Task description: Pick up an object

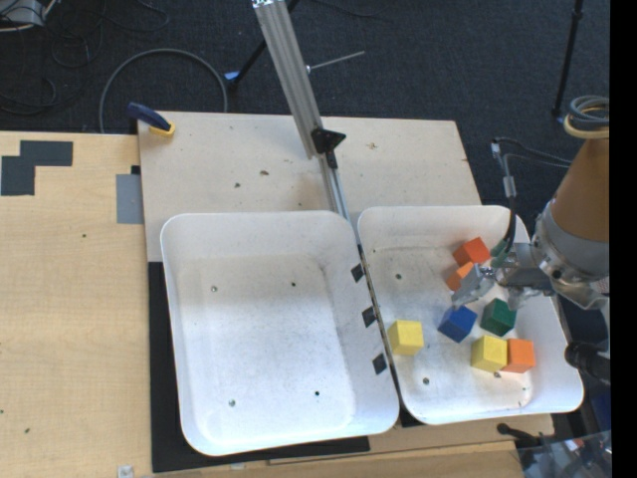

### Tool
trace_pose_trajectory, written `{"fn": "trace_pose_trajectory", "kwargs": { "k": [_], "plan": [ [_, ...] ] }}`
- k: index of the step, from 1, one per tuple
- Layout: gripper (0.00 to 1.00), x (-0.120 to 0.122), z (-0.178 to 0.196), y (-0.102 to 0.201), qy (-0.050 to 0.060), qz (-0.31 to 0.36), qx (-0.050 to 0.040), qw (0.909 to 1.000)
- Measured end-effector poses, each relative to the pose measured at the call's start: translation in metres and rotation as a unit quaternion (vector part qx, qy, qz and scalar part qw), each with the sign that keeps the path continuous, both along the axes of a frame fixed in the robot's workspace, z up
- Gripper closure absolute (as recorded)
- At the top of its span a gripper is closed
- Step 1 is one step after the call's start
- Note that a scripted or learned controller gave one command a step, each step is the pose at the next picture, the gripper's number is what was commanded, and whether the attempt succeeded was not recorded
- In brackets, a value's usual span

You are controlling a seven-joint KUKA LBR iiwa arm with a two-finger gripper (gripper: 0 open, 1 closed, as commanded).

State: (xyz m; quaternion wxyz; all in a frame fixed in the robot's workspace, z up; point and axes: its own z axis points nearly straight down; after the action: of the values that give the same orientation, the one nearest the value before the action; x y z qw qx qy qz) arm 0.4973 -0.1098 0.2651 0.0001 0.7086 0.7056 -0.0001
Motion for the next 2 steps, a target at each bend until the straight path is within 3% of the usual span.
{"fn": "trace_pose_trajectory", "kwargs": {
  "k": [1,2],
  "plan": [
    [0.0,0.079,-0.114,-0.045,0.004,0.002,0.0,1.0],
    [0.0,0.101,-0.176,-0.08,0.0,0.001,0.0004,1.0]
  ]
}}
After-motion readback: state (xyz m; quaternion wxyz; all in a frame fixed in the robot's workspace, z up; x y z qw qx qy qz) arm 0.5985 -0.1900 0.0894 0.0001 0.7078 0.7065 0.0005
